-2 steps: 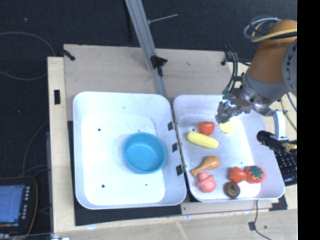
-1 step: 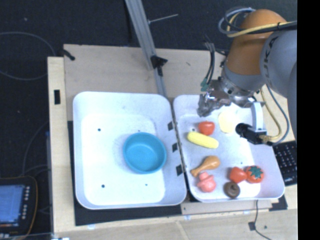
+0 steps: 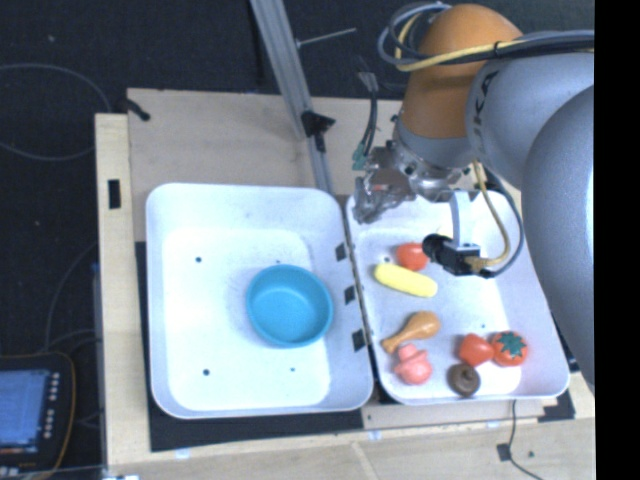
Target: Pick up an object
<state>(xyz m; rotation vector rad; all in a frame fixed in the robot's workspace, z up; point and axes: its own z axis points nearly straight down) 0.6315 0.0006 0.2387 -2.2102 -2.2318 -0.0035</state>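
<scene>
My gripper (image 3: pixel 374 202) hangs over the far left corner of the right bin (image 3: pixel 530 298), below the orange band of the arm. Nothing shows between its fingers. In the right bin lie a small red tomato (image 3: pixel 411 257), a yellow banana (image 3: pixel 405 280), a tan chicken drumstick (image 3: pixel 412 331), a pink toy (image 3: pixel 413 366), a brown ring-shaped piece (image 3: pixel 463 378), and two red pieces (image 3: pixel 476 349), one of them with a green top (image 3: pixel 509 347). The tomato and banana lie just in front of the gripper, to its right.
The left bin (image 3: pixel 180 268) holds a blue bowl (image 3: pixel 289 305). A grey metal bar (image 3: pixel 288 68) slants down to the gap between the bins. A black cable and connector (image 3: pixel 455 253) hang from the arm over the right bin. A screen (image 3: pixel 30 408) sits at the lower left.
</scene>
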